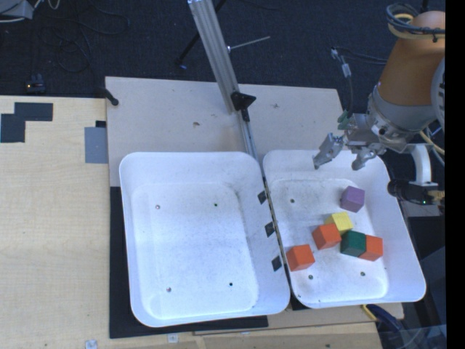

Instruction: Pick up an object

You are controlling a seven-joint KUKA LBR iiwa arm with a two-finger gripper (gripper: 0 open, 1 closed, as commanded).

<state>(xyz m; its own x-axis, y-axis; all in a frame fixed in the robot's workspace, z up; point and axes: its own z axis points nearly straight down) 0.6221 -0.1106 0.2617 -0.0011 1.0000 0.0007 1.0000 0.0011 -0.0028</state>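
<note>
My pincer [343, 153] sits spread wide, two grey fingers splayed apart, nothing between them. It hangs over the far rim of the right bin [407, 282], touching no block as far as I can see.

Blocks all lie in that right bin, nearer the camera than the pincer. Purple cube [352, 198] is the closest one, just below the pincer and slightly toward the arm's side, apart from the others. Further down comes a cluster: yellow cube [342, 221], touching or just beside an orange cube [326, 235] on its lower left. Green cube [353, 243] sits below the yellow, pressed against another orange block [372, 247] on its right. A third orange cube [300, 257] lies alone, farthest from the pincer, near the divider between the bins.

All blocks look like small solid-colour cubes, resting flat on the bin floor. Left bin [138, 195] lies well away from the pincer, across the divider, on the counter [167, 115].
</note>
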